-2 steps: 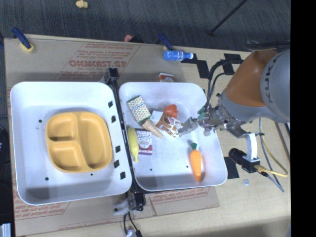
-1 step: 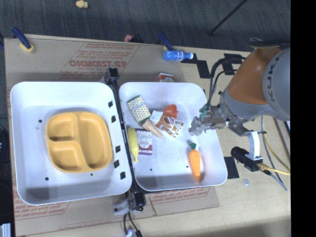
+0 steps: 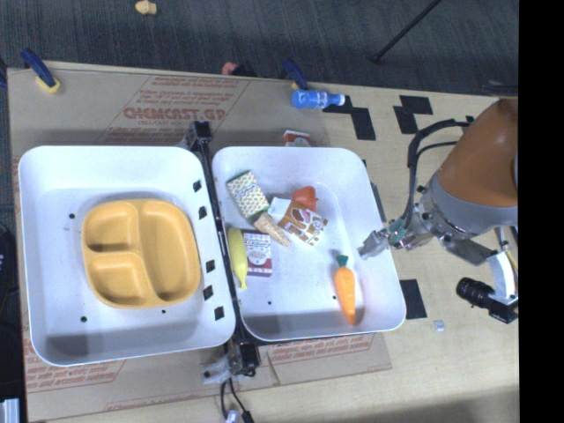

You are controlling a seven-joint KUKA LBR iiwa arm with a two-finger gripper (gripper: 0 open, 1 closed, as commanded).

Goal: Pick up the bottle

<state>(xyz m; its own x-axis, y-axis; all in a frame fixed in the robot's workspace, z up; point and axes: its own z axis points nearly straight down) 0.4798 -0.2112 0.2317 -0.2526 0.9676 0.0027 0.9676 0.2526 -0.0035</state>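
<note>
On the cardboard-covered bench [image 3: 423,351], my gripper [image 3: 374,242] hangs over the right bin's [image 3: 291,324] right rim beside the carrot [image 3: 345,291], well apart from the bottle [image 3: 315,100].

bottle [image 3: 315,100] | small, blue with white cap | lying on its side | on bench, well apart from gripper [image 3: 377,241], up-left of it
</note>
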